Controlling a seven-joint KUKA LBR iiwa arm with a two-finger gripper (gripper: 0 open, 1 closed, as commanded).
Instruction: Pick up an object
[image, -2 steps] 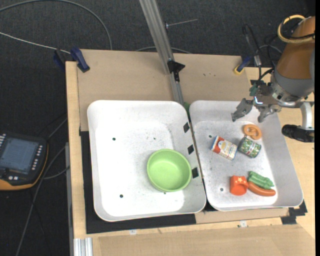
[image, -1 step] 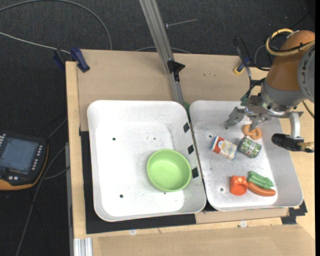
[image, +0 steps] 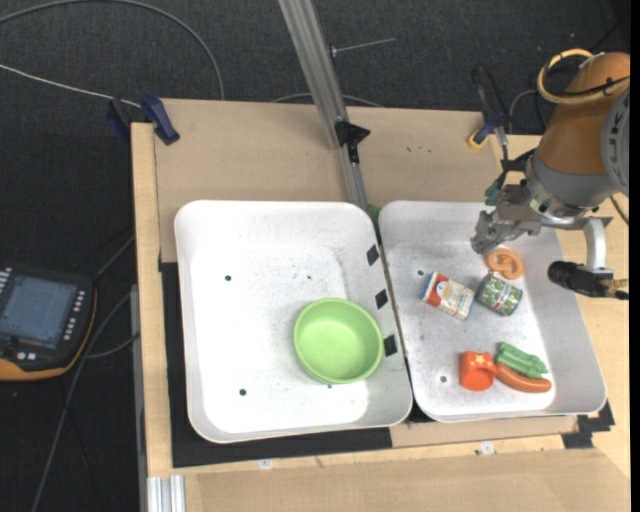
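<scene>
Nearest the camera, a carrot (image: 524, 380) lies in the right bin (image: 420, 240) at its front edge, with a green pepper (image: 521, 359) touching it from behind and an orange cup (image: 477, 370) just to its left. Farther back sit a small carton (image: 447, 296) and a green can (image: 499, 295) side by side, and behind the can an orange ring (image: 505, 264). Over that ring hangs the tool (image: 493, 238), low in the bin, nothing seen in its grip; whether it is open or closed cannot be told. Its grey arm (image: 585, 120) comes in from the right. Across the divide, the left bin (image: 230, 240) holds a green bowl (image: 337, 340) near its front right corner. Both bins rest on the wooden surface (image: 250, 150).
</scene>
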